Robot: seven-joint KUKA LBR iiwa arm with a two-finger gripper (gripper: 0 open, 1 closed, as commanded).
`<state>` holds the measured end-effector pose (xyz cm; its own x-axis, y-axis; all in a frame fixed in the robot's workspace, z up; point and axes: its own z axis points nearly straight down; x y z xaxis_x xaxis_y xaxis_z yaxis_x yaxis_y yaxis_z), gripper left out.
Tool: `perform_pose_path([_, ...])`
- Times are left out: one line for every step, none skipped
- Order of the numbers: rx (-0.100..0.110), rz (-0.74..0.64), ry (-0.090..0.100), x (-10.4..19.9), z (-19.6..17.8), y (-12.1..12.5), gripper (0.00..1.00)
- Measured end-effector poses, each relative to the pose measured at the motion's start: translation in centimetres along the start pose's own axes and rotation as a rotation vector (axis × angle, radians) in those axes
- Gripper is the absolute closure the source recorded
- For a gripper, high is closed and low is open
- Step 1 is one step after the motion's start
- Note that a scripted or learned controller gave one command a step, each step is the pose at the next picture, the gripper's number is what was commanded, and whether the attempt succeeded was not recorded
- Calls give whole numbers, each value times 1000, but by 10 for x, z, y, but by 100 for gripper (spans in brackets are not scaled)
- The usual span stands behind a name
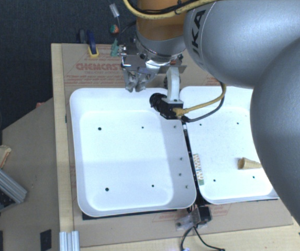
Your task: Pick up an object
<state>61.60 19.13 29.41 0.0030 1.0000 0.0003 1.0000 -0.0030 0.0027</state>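
A small tan wedge-shaped object [249,164] lies in the right bin [228,192], near its right side. My gripper [134,83] hangs high over the far rim of the left bin [75,140], well away from the tan object. Its two short metal fingers [130,82] stand close together, shut, with nothing between them. A black fitting [163,106] with a tan cable hangs from the wrist just right of the gripper, over the seam between the bins.
The big grey arm covers the upper right and part of the right bin. A printed strip [198,170] lies along the divider between the bins. Cardboard [60,140] borders the bins, with a blue clamp [92,42] at the far left corner.
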Motion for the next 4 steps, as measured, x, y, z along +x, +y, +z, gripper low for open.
perform_pose_path([3, -6, -1, 35, 54, 51, 100])
perform_pose_path([-4, 1, 0, -6, 3, 51, 100])
perform_pose_path([-9, 4, -1, -67, -68, 52, 100])
perform_pose_path([15, -9, -1, -5, 43, 48, 100])
